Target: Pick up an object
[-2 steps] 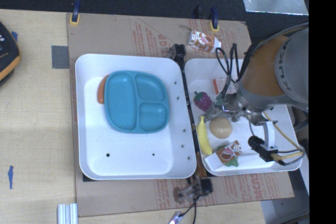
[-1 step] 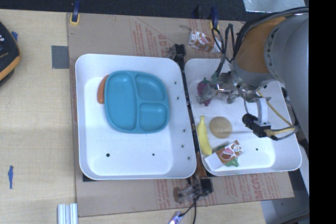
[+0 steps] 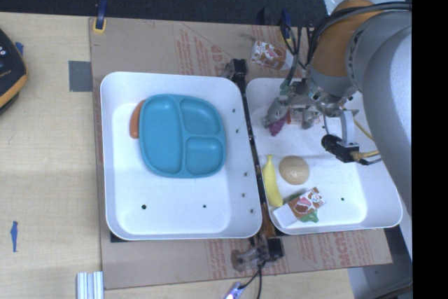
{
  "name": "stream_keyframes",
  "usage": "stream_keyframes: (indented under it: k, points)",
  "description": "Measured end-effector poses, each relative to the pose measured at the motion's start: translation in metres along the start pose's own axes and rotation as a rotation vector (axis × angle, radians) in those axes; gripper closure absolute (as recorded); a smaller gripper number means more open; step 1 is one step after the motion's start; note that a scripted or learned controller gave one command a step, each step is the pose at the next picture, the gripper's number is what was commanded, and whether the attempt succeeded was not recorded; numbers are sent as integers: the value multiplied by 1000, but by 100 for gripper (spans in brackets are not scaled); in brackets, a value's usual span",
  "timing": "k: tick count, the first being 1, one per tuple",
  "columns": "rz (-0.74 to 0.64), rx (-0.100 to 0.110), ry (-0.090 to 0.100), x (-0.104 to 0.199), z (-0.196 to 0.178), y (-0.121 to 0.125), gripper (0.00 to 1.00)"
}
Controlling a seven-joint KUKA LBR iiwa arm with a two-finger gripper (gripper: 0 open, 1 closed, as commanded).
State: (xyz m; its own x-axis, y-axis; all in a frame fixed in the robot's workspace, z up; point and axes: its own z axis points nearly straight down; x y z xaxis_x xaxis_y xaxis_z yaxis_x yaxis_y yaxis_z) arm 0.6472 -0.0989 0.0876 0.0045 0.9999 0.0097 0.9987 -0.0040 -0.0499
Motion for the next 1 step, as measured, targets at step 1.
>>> stream_keyframes:
  k: [1]
  points:
    - [-9,-3,-7,-2,-11,0,100]
